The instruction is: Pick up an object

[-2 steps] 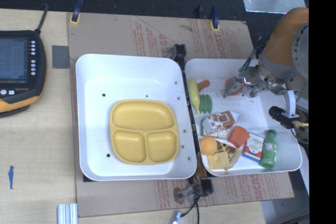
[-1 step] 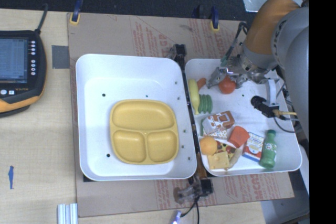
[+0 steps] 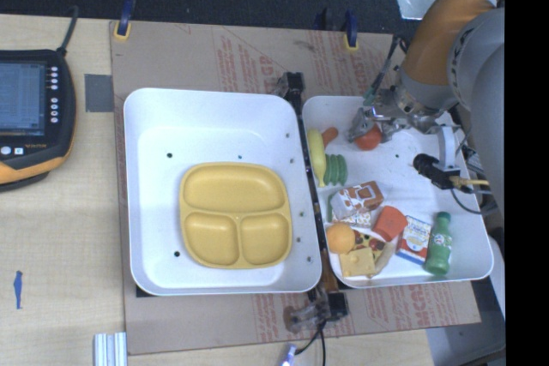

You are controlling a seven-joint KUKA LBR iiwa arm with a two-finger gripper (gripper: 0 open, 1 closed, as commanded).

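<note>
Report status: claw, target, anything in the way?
Claw low in right bin, at red object; grasp unconfirmed. Banana and green item lie nearby, apart.

red object [image 3: 369,139] partly hidden under gripper [image 3: 371,126], grip unclear

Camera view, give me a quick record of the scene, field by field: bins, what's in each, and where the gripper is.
left bin: holds a yellow tray with three compartments
right bin: holds a heap of small items
items near its left wall: banana, green vegetable
items at its front: orange, green bottle, small cartons
gripper: low over the right bin's far end, at a red item
grasp: cannot tell whether the red item is held
left of bench: pendant
</note>
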